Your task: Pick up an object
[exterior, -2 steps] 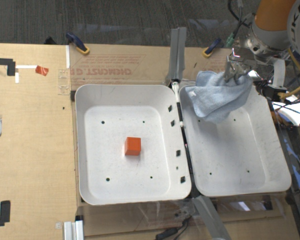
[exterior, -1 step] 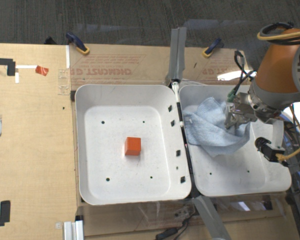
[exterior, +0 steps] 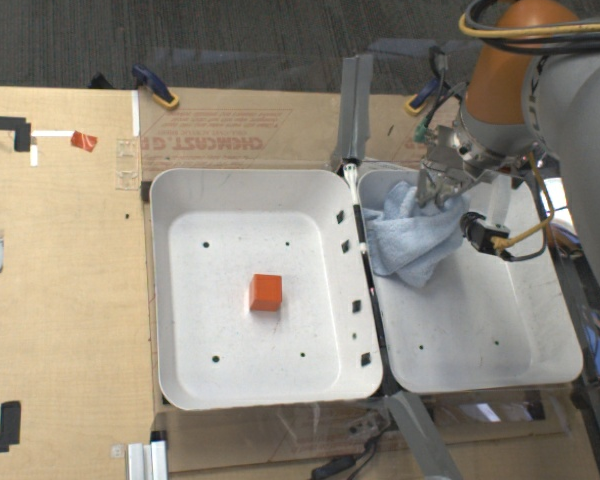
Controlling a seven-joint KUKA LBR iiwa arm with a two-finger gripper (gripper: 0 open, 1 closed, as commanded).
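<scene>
A crumpled light blue cloth (exterior: 410, 238) lies in the back left corner of the right bin (exterior: 500, 348). My gripper (exterior: 437, 194) hangs straight over the cloth's upper right part, fingers pointing down into its folds. An orange-red cube (exterior: 266, 292) rests near the middle of the left bin (exterior: 195, 368), far from the gripper. The grey arm with its orange band (exterior: 510, 63) comes in from the upper right.
A raised divider (exterior: 360, 258) with black clips separates the two bins. A black and yellow cable (exterior: 500, 238) loops off the wrist above the right bin. Cardboard sheets lie behind and to the left of the bins, with blue clamps (exterior: 155, 85) on their far edge.
</scene>
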